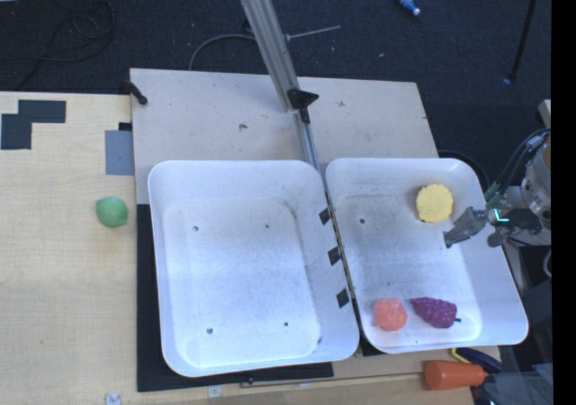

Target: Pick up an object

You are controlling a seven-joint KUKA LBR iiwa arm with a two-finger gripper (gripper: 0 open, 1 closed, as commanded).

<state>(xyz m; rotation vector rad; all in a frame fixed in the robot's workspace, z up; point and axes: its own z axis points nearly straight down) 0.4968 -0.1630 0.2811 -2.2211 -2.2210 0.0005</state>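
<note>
Two shallow white bins are seen side by side on the worktop [225, 115]. The right bin [396, 304] carries three things. A yellow, roundish, slightly flattened lump [435, 202] is placed near the bin's far right corner; its surface looks matte and its outline a little uneven. Towards the near edge a small salmon-pink ball [390, 314] is found, and just beside it, on its right, a dark purple bumpy piece shaped like a bunch of grapes [435, 311] with a short dark stem at its right end. The two are close together but a narrow gap can be made out between them.

The pincer [463, 228] is seen at the right bin's right rim, below and to the right of the yellow lump and apart from it. Nothing is seen between its fingers; whether they are apart or together cannot be told at this size.

The left bin [236, 268] shows only dark specks on its floor. A green ball [112, 211] rests on the pale wooden surface to the left of the bins. An orange object [454, 374] lies beyond the near edge of the right bin.
</note>
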